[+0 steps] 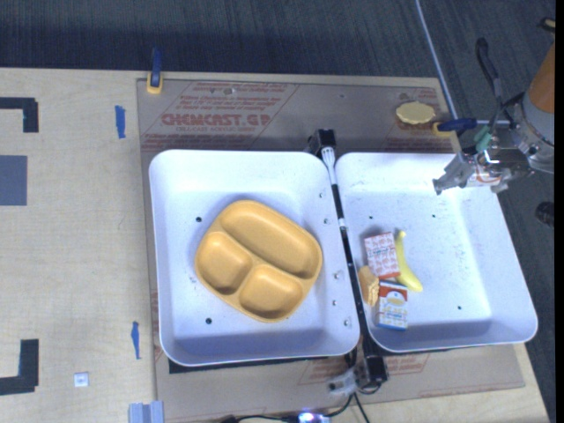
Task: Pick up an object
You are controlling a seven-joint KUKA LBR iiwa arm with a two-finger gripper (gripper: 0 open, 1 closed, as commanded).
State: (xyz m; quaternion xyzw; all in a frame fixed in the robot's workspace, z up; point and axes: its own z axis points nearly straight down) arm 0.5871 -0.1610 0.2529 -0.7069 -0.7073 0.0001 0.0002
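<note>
On the tabletop (70, 263) sit two white bins side by side, so the arm can reach into either one. The left bin (176, 183) holds a big yellow tray (257, 260) with three dips in it, lying flat near the middle. The right bin (493, 271) holds the small things, all bunched up against its left wall, next to the bar that joins the bins. They are a little red and white carton (380, 254), a thin yellow banana (406, 265), an orange piece (367, 285) and another small carton (393, 307). The grey arm (539, 122) comes in from the right. Its claw (454, 176) hangs over the far right corner of the right bin, well apart from the pile. It looks empty, but it is too blurry to tell if it is wide or pinched. It must go toward the pile next, I think.
</note>
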